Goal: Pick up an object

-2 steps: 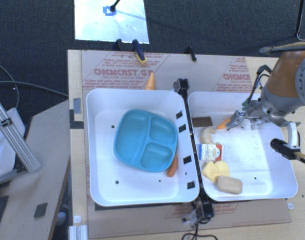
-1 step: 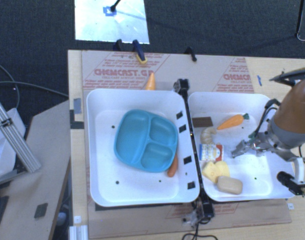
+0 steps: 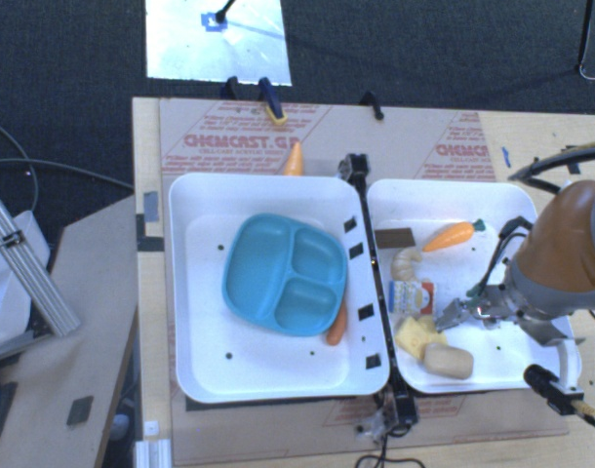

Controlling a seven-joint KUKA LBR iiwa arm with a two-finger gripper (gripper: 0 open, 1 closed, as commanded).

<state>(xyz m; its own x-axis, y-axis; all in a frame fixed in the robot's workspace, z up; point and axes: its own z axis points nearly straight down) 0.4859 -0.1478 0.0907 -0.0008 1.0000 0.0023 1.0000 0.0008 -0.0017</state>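
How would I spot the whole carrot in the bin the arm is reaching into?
Start at the right bin, the one the arm enters. Look to its upper middle: the carrot lies there, slanted, beside a brown block. It is the only bright orange thing in that bin, with a small green tip.

Single fixed camera, mounted above the bench (image 3: 229, 125) and aimed downward at a slant. Far side of the bench toward the top of the frame, near side toward the bottom. Framing from a moderate height: left bin (image 3: 195, 261) and right bin (image 3: 512, 198) both fully inside the picture, side by side, with dark floor (image 3: 63, 47) beyond the bench along the top and left. Arm (image 3: 571, 252) entering from the right edge, over the right bin. No second view, hence no overlap.
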